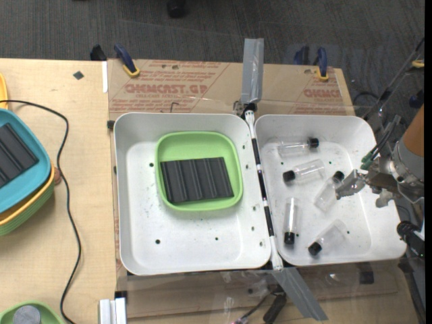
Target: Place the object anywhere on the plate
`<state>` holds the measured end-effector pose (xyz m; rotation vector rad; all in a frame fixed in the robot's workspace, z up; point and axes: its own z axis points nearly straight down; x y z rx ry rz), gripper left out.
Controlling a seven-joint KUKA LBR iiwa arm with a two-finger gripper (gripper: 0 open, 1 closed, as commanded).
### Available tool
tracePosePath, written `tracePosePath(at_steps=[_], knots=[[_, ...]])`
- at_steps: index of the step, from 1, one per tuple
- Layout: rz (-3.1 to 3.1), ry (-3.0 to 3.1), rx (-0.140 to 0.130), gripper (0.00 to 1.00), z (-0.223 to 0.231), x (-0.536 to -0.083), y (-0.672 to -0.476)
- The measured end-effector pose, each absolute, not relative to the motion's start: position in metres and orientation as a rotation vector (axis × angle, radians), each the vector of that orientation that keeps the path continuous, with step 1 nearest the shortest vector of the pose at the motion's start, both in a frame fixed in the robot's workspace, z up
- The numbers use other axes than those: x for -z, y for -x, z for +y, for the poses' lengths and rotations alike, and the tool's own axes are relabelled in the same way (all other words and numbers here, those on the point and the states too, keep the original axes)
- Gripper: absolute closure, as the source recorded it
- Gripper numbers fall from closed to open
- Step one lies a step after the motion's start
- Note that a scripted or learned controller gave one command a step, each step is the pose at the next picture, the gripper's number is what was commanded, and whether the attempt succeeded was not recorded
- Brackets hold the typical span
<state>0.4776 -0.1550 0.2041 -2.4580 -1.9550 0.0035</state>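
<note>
Several clear plastic vials with black caps lie scattered in the right bin [364, 245], among them one at the back [297, 147], one near the middle [305, 172] and one near the left wall [290, 216]. My gripper [351, 183] hangs low over the right side of that bin, right next to another vial [329, 193] with its cap pointing up-right. Whether that vial is in its grasp is unclear. The green square plate [233, 152] sits in the back half of the left bin [135, 214], with a dark ridged mat [197, 179] on it.
A further vial [329, 237] lies near the right bin's front. A raised divider [260, 181] separates the two bins. Teal and yellow trays [23, 174] and a black cable [67, 201] sit on the bench to the left. Clamps hold cardboard [175, 86] behind the bins.
</note>
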Motion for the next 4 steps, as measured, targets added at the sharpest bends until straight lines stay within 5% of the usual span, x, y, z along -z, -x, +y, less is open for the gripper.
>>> tracePosePath(at_steps=[1, 4], knots=[[-1.608, 2.697, -0.006, 0.0, -0.214, -0.238, -0.478], [-0.571, 3.089, -0.01, 0.0, -0.222, -0.375, -0.478]])
